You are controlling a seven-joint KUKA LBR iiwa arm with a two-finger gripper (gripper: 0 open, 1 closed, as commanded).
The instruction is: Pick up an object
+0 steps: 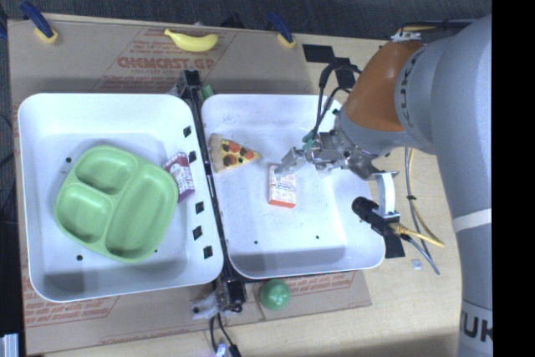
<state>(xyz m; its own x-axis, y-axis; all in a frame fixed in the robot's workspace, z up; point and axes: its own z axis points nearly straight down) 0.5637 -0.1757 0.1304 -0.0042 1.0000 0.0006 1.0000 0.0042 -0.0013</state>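
A: Where is the claw (290, 162)?

B: Low inside the right bin (251, 259), its tips just above the top edge of a small red and white packet (282, 187) that lies flat on the bin floor. Whether the claw is open or closed, I cannot tell; the tips are too small and blurred. Nothing shows between them.

A: What else is in that bin?

B: 1 toy pizza slice (231, 152), left of the packet, near the wall shared by the 2 bins.

A: And the left bin (42, 263)?

B: A green divided plate (115, 201) with 3 compartments, and a small dark red packet (180, 175) just beside its right edge.

A: On the desk itself?

B: A yellow banana (191, 39) on the cardboard behind the bins, and a green ball (273, 294) in front of the right bin.
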